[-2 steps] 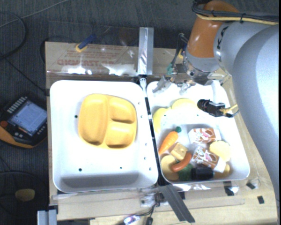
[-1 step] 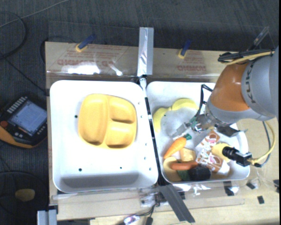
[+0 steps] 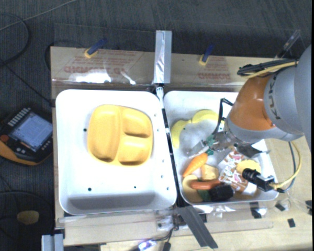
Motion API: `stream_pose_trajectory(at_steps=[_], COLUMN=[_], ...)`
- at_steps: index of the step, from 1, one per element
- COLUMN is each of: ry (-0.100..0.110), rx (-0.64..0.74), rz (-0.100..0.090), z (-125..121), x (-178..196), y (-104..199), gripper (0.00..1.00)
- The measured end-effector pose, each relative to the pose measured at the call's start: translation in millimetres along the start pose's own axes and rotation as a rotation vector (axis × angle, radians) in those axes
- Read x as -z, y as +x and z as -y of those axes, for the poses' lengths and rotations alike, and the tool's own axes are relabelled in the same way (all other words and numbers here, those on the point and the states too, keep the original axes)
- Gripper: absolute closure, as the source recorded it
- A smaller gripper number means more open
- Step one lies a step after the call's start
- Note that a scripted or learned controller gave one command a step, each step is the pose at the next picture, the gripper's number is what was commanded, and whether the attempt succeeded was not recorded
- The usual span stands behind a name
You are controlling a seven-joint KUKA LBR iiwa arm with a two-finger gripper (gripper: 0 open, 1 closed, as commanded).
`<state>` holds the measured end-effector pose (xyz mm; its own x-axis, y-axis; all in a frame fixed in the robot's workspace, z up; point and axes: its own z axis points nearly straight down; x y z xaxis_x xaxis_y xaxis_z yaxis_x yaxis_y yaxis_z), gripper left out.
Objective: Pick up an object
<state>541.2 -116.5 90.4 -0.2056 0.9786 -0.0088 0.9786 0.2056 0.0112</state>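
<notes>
The right bin (image 3: pixel 199 96) holds a crowded pile. In it are two pale yellow pieces (image 3: pixel 179 130), an orange carrot (image 3: pixel 194 163), a red sausage (image 3: pixel 204 184), a black object (image 3: pixel 220 193), a patterned packet (image 3: pixel 231 170) and a yellow toy (image 3: pixel 247 167). My gripper (image 3: pixel 213 141) is down in this bin, just above and right of the carrot, by a clear crumpled wrapper (image 3: pixel 194 136). The wrist and its orange band (image 3: pixel 251 111) hide the bin's right part. I see nothing lifted from the pile.
The left bin (image 3: pixel 63 140) holds a yellow divided tray (image 3: pixel 119 134). A metal post (image 3: pixel 163 56) stands at the back between the bins. A handheld pendant (image 3: pixel 26 135) lies on the floor to the left. Cables (image 3: pixel 293 166) trail along the right bin's edge.
</notes>
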Motion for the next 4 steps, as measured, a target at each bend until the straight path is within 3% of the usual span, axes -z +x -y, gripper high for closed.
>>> stream_pose_trajectory(at_steps=[1,2,3,4], ry=[-0.003,-0.004,0.014,0.014], rx=[0.001,0.006,-0.198,-0.198], rz=[-0.003,0.000,-0.003,-0.002], z=[-2,-100,-123,-123], x=[10,0,127,127], y=[1,-12,44,44], gripper=[1.00,1.00,1.00,0.00])
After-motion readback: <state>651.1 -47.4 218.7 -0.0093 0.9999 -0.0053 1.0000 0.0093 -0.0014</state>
